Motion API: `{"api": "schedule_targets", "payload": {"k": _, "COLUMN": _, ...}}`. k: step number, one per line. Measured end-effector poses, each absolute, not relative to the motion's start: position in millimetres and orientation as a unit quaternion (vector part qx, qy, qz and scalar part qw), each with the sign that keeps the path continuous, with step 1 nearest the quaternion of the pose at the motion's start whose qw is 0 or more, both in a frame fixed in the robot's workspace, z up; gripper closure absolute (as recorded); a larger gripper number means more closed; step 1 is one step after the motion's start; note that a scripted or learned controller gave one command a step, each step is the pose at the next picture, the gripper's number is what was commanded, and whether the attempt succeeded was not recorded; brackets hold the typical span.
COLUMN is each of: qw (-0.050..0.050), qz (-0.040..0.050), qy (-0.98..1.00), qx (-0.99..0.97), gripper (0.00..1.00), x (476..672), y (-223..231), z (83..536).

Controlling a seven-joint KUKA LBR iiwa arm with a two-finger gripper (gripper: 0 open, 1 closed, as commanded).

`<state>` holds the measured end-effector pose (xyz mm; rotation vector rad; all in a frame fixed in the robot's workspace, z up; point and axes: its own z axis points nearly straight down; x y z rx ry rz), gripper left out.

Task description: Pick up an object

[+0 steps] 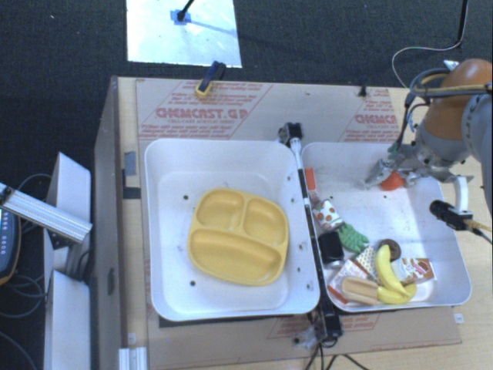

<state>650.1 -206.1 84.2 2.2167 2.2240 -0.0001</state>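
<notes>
Orange object (pixel 393 181), small and smooth, sits at the back of my right bin (pixel 454 247), and my tool (pixel 391 174) is right on top of it; can't tell how it's set. Nearer the front: a glossy curved banana (pixel 390 275) and a knobbly green toy (pixel 353 237). Left bin (pixel 166 206) has a yellow plastic divided plate (pixel 239 235). Tabletop (pixel 231 106) sheet reads "CHEMCAST GP".

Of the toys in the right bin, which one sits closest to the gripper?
The small orange piece, right at the gripper near the bin's far edge; the other toys cluster toward the near side.
</notes>
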Motion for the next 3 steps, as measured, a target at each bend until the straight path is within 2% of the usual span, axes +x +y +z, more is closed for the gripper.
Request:
{"api": "schedule_targets", "payload": {"k": 1, "qw": 0.001, "qz": 0.0008, "qy": 0.709, "qx": 0.706, "gripper": 0.00, "x": 653.1, "y": -164.0, "z": 84.9}}
{"api": "schedule_targets", "payload": {"k": 2, "qw": 0.002, "qz": 0.0016, "qy": 0.709, "qx": 0.705, "gripper": 1.00, "x": 654.0, "y": -164.3, "z": 95.9}}
{"api": "schedule_targets", "payload": {"k": 3, "qw": 0.002, "qz": 0.0022, "qy": 0.709, "qx": 0.705, "gripper": 1.00, "x": 670.0, "y": -103.3, "z": 182.3}}
